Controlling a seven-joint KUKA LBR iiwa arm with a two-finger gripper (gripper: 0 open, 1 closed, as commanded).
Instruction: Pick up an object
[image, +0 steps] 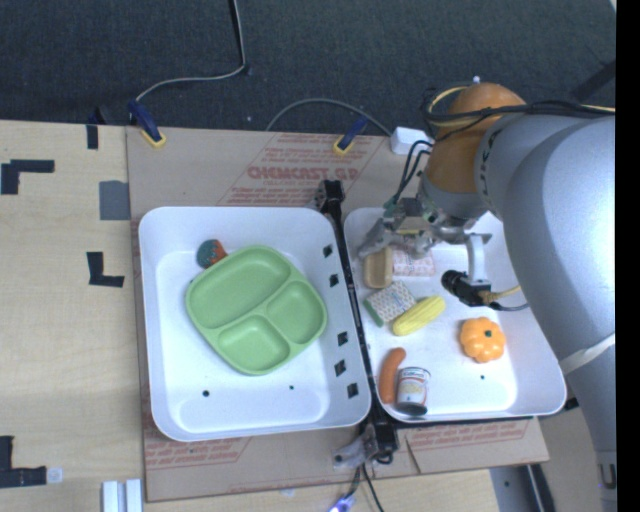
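My gripper (402, 240) hangs at the back of the right bin (535, 385), open, just above a tan bread-like piece (376, 269) and a pink-and-white packet (412, 266). Nothing is held between its fingers. In front of it lie a green-and-white sponge-like block (389, 299) and a yellow corn cob (418, 315). An orange pumpkin (481, 340) sits to the right. A red sausage-shaped item (392, 371) and a small can (412, 389) rest near the bin's front wall.
The left bin (170, 390) holds a green divided plate (256, 308) with a small teal-and-red object (210, 252) at its back left corner. The arm's grey body covers the right side of the right bin. A divider wall (345, 300) separates the bins.
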